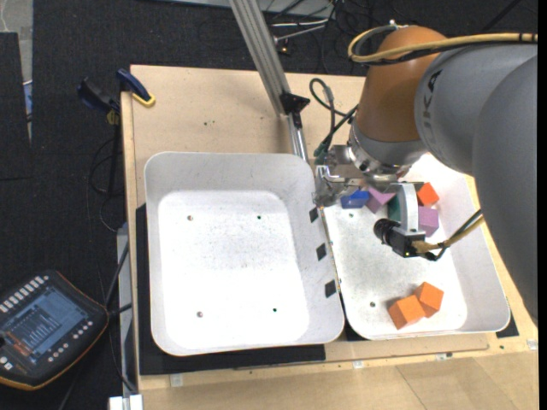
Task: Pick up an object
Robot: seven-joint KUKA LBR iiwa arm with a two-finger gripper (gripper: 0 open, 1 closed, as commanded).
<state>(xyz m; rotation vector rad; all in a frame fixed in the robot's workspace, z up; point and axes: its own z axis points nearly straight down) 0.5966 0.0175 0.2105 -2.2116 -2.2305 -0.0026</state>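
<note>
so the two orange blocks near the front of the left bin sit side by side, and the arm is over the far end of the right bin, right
Not quite: the two orange blocks lie in the right bin, near its front, not the left bin. The camera view shows them side by side there. The rest holds: the arm is over the far end of the right bin.

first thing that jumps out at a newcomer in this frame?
The big grey arm with its orange band dominates the upper right, reaching down over the right bin. Under its wrist sits a cluster of small blocks, blue, purple and orange, with two more orange blocks lying apart near that bin's front edge. The left bin takes up the middle of the bench, and a teach pendant lies at lower left.
</note>
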